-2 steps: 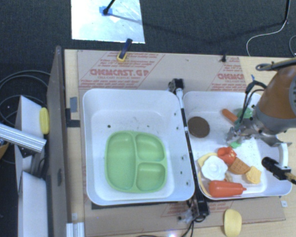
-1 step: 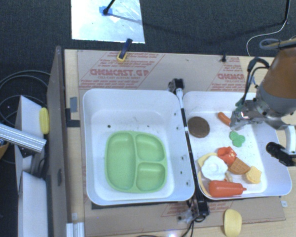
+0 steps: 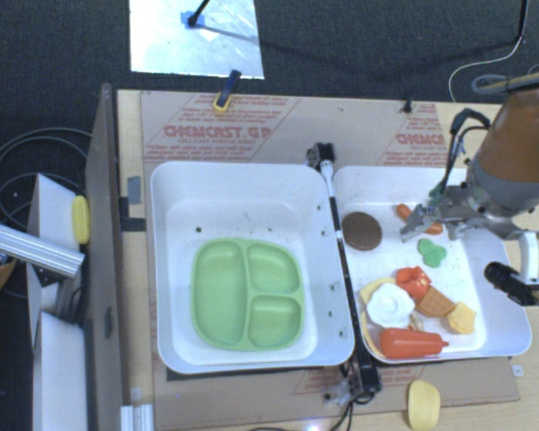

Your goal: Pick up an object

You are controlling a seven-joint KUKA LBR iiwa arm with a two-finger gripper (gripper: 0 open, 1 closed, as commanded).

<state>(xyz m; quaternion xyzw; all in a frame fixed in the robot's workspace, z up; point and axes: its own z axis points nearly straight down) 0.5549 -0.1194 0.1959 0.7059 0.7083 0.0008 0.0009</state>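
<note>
My gripper (image 3: pixel 431 230) hangs over the back middle of the right bin (image 3: pixel 512 330), its fingers spread open just above a small orange carrot-like piece (image 3: pixel 404 212). Nothing sits between the fingers. A green toy (image 3: pixel 432 253) lies just in front of the gripper. A brown round disc (image 3: pixel 362 231) rests to its left near the bin's wall. Toward the front lie a red pepper piece (image 3: pixel 411 280), a fried egg (image 3: pixel 391 303), an orange waffle piece (image 3: pixel 435 303), a yellow cheese wedge (image 3: pixel 462 318) and a red sausage (image 3: pixel 411 341).
The left bin (image 3: pixel 175 196) holds a green divided plate (image 3: pixel 247 294). A yellow toy (image 3: pixel 422 404) lies on the bench in front of the right bin. Cables and a metal bar sit off the bench at the left.
</note>
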